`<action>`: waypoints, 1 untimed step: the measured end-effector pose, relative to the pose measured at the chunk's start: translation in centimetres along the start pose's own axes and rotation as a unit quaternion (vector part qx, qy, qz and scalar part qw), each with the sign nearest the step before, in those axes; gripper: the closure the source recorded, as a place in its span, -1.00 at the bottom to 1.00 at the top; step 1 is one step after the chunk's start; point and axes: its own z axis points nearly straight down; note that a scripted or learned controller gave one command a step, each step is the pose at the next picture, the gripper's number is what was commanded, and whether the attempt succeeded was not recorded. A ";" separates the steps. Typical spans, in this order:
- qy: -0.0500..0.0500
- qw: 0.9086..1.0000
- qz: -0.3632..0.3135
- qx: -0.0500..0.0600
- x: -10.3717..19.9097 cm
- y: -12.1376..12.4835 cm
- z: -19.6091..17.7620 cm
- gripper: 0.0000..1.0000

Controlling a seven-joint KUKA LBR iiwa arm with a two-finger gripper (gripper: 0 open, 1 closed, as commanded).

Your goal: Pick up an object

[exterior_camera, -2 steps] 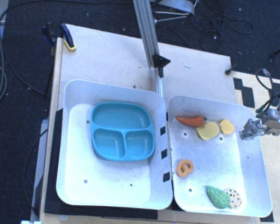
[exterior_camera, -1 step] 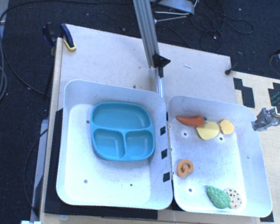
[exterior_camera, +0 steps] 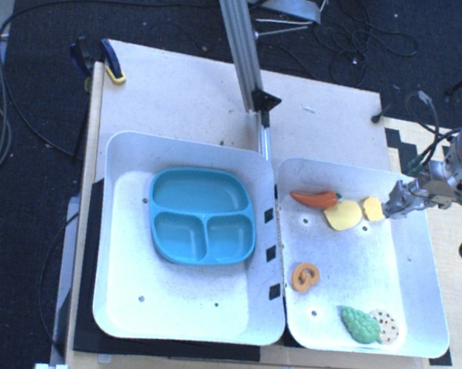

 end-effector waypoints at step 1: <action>0.000 1.000 0.000 0.000 5.3 -0.1 1.4 1.00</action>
